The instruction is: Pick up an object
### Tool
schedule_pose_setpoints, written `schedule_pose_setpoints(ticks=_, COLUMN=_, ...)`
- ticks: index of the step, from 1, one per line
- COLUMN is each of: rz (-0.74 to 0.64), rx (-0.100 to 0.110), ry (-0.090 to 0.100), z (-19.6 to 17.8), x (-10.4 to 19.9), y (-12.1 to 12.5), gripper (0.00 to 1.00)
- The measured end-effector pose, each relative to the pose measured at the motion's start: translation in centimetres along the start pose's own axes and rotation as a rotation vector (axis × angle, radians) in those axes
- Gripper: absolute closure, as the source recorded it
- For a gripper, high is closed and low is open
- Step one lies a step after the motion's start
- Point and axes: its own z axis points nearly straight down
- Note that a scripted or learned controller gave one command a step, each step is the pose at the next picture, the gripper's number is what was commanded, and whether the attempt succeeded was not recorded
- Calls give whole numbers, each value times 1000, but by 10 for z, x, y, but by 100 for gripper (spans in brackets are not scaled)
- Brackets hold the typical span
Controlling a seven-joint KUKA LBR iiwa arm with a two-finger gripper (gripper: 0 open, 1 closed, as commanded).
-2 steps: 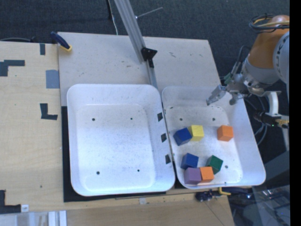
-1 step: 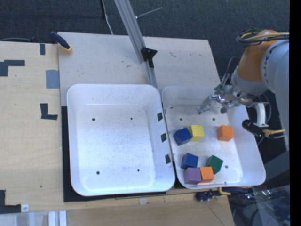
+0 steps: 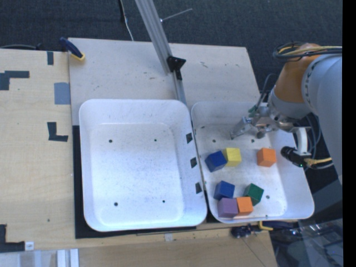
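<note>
As I view the bench from the fixed overhead camera, two shallow white bins sit side by side: the left bin (image 3: 133, 166) and the right bin (image 3: 253, 166), their inner walls touching along the middle. From the right, the grey arm (image 3: 325, 88) with its orange band (image 3: 289, 79) reaches over the upper part of the right bin. Its gripper (image 3: 245, 129) hangs low above bare bin floor, fingers pointing toward the left; they look slightly apart with nothing between them, though they are small and I cannot be sure of the gap.

All candidate objects lie in the right bin, below the gripper and apart from it. A yellow cube (image 3: 233, 156) touches a blue cube (image 3: 216, 161) near the bin's middle. An orange cube (image 3: 266, 157) sits alone toward the right wall. Nearer the front wall, a second blue cube (image 3: 225, 189) stands just above a purple cube (image 3: 227, 207), which touches a smaller orange cube (image 3: 245, 205); a green cube (image 3: 254, 193) is just beside that orange one.

A slanted metal rail (image 3: 156, 26) crosses the bench top (image 3: 111, 65) behind the bins, ending at a black clamp (image 3: 176, 64).
</note>
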Motion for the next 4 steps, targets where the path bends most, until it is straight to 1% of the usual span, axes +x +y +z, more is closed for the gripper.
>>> schedule_pose_setpoints(ticks=1, rz=-2, rx=-3, ry=-1, z=-12, x=1, y=1, gripper=100)
schedule_pose_setpoints(ticks=2, rz=0, rx=-9, ry=0, z=-55, x=4, y=1, gripper=100)
schedule_pose_setpoints(ticks=3, rz=0, rx=-11, ry=-1, z=-118, x=3, y=-3, gripper=100)
schedule_pose_setpoints(ticks=4, rz=0, rx=-11, ry=-1, z=-177, x=10, y=-8, gripper=100)
